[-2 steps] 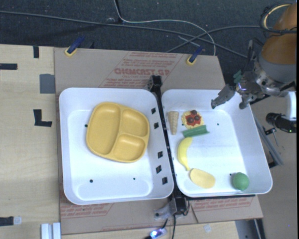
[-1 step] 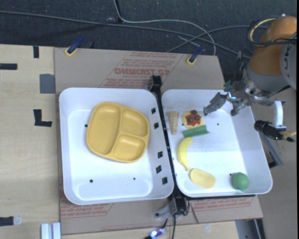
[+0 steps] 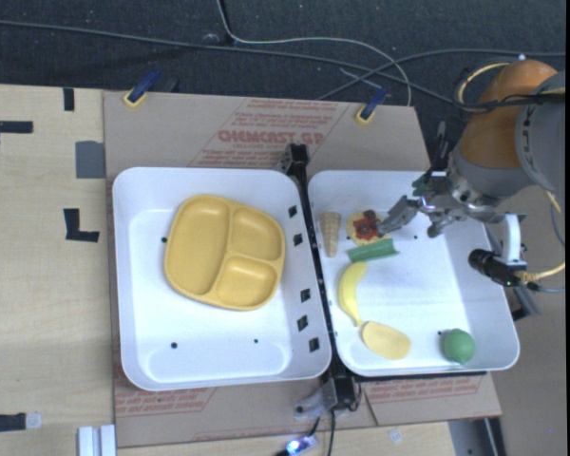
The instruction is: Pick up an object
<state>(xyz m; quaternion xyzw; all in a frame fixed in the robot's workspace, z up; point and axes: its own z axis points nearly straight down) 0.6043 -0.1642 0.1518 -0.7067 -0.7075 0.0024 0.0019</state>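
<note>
From the overhead camera, the two-finger gripper (image 3: 413, 215) hangs over the upper part of the right shallow white plastic bin (image 3: 480, 326), the grey arm with its orange band (image 3: 502, 112) coming in from the right. Its dark fingers (image 3: 396, 218) look spread apart, one reaching toward the small red and yellow toy food piece (image 3: 366, 224) and the other pointing away over bare bin floor; nothing sits between them, so no object is held.

The nearest candidates lie just left of the fingertips: the red and yellow piece, the flat green strip-shaped toy (image 3: 371, 250) touching it from below, and the tan cone-shaped toy (image 3: 332, 233) by the bin's left wall. The yellow plastic banana (image 3: 351, 291) lies below the green strip, the pale yellow oval toy (image 3: 387, 340) near the front wall, and the round green ball-like toy (image 3: 458, 346) in the front right corner. The yellow divided plastic plate (image 3: 224, 252) fills the left white bin (image 3: 138, 283).

To do the grasp well, I judge the gripper should centre over one object rather than the crowded red-green pair, straddle it across its narrow side, and descend fully before closing. The banana, lying apart from its neighbours, seems an easier target; the cone against the wall risks a finger striking the rim.
</note>
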